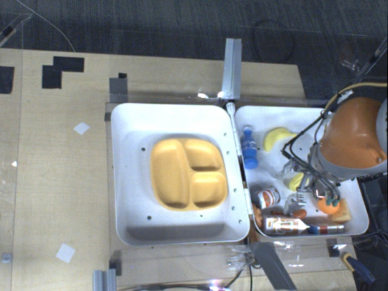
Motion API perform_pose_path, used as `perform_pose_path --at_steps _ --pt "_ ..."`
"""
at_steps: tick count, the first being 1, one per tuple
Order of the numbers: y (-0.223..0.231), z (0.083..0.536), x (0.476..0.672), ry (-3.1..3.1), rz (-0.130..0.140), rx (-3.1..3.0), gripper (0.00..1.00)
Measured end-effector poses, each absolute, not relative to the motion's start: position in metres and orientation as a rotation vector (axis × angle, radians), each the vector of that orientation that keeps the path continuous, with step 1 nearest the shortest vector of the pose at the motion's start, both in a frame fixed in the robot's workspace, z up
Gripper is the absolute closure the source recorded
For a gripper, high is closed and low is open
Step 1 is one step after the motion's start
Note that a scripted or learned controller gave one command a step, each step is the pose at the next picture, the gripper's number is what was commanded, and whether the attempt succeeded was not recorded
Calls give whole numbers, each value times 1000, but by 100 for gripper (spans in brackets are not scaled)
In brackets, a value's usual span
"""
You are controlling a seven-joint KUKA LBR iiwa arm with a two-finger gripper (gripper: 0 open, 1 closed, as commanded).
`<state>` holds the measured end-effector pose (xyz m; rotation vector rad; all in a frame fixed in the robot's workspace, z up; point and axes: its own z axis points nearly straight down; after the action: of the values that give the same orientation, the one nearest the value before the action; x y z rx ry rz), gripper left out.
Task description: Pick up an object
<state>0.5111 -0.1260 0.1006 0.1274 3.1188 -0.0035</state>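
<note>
Looming nearest, the arm hangs over the right bin; its gripper is too cluttered to read. Left to right: left bin holds a yellow tray; right holds blue bottle, banana, can. Best descend squarely onto one isolated item.
</note>
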Motion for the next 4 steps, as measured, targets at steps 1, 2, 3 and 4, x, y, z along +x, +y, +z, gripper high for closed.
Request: perform_pose_path --at_steps 1,2,3,4 --pt "-207 90 532 3102 -4 382 0" --pt "-191 90 545 3106 -3 351 0" --pt "-164 88 607 2893 6 1197 0" --pt "-154 87 660 2852 -15 1375 0"
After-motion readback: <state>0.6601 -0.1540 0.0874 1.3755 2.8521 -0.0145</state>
